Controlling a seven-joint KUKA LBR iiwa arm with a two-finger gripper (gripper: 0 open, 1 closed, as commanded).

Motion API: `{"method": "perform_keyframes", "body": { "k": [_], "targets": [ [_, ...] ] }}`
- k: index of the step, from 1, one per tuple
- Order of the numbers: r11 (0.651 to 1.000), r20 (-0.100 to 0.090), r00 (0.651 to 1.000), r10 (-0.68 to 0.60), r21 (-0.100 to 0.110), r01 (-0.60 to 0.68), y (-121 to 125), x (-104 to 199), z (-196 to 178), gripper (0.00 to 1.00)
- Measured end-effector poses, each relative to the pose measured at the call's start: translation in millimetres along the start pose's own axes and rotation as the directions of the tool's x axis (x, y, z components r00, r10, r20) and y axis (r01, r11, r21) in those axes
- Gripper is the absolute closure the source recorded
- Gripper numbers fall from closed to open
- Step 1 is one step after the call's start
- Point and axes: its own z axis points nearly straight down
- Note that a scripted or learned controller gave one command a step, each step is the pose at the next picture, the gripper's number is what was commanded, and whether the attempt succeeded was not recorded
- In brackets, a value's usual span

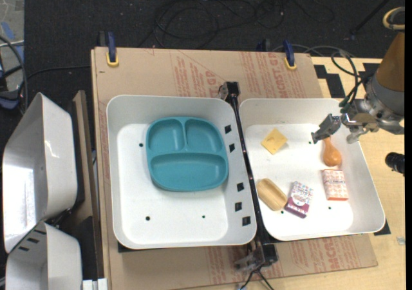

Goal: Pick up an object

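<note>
Two shallow white bins are seen side by side on the counter [167, 69]. The left bin [122, 173] is occupied by a teal divided plate [187, 154] near its centre. In the right bin [367, 214], a yellow cheese-like wedge [274, 141] is found toward 10 o'clock, a tan bread roll [271, 193] toward 7 o'clock, a small purple packet [299, 199] just beside the roll at 6 o'clock, a pink-and-white carton [335, 185] toward 4 o'clock, and an orange pear-shaped object [331, 153] toward 2 o'clock. The end effector [340, 128] is positioned just above the orange object, with its fingers spread apart and nothing held between them. The arm [389, 76] is extended in from 3 o'clock.
</note>
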Motion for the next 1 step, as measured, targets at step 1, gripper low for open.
{"method": "perform_keyframes", "body": {
  "k": [1],
  "targets": [
    [1.000, -0.002, 1.000, 0.000, 0.002, 0.000, -5.0, 6.0, 62.2, 0.00]
  ]
}}
